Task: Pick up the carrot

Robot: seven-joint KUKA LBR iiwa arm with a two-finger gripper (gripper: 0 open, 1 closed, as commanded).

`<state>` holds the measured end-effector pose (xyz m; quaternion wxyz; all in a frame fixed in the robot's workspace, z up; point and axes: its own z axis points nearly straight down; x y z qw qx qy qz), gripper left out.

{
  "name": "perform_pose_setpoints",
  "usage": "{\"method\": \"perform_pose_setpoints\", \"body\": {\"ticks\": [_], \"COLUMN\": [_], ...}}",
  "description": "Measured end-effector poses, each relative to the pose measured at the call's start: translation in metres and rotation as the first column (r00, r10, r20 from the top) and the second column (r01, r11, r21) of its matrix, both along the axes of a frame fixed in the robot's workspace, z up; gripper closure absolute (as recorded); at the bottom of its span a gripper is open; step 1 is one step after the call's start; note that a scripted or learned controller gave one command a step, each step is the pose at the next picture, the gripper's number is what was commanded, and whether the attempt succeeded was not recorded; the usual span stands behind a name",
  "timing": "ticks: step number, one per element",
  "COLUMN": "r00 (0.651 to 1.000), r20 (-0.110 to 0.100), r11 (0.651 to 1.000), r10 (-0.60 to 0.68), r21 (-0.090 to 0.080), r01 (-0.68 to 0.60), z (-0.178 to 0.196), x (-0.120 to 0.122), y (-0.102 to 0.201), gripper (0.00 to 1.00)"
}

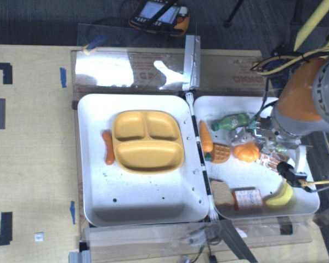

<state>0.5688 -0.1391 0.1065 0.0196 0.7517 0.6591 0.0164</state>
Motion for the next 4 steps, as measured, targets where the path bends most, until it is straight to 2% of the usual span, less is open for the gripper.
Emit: {"method": "perform_pose_setpoints", "body": {"ticks": [1, 2, 3, 4], "r00": [0.994, 0.996, 0.996, 0.983], "r20": [-0.042, -0.047, -0.044, -0.050], "r11": [0.994, 0.997, 0.997, 0.985], "r10": [0.106, 0.079, 0.077, 0.174], "r21": [0.004, 0.007, 0.006, 0.007], "r01": [-0.106, -0.079, -0.077, -0.174], "z": [-0.019, -0.019, -0.009, 0.078], "x": [-0.005, -0.025, -0.025, 0.040], "y": [0.020, 0.027, 0.026, 0.056], "gripper": [0.00, 0.00, 1.00, 1.00]}}
